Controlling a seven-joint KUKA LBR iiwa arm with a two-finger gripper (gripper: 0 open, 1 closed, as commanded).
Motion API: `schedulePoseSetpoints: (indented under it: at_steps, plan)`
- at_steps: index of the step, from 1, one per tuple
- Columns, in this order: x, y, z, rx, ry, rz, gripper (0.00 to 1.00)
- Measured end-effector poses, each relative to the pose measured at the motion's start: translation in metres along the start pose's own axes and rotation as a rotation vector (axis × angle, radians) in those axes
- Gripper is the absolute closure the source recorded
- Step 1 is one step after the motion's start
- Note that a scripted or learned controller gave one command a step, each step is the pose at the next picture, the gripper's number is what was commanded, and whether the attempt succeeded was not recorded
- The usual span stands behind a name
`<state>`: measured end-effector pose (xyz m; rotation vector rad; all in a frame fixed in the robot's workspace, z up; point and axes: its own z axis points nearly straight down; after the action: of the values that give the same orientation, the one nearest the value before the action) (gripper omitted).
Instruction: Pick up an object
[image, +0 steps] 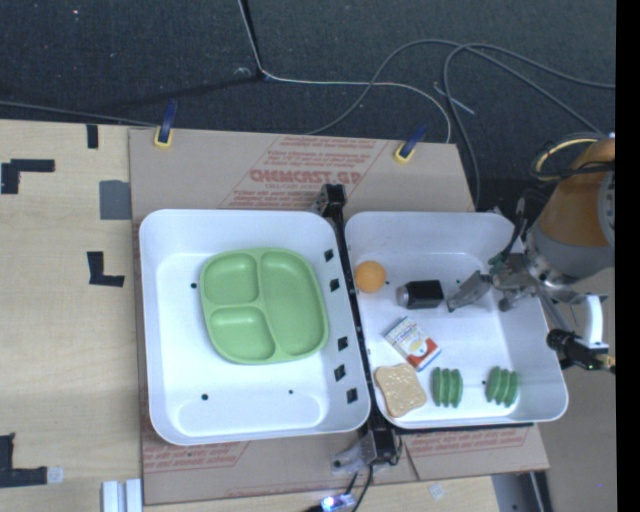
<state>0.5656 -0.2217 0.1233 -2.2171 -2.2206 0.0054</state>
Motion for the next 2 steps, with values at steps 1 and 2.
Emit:
schedulePoseSetpoints:
  at_steps: [1,2]
  plan:
    - [0.000,0.001,-0.013,-0.003,-0.001,-0.001,1.00]
    - [0.005,-0.001,-0.055,-0.006,0.000,0.000,1.00]
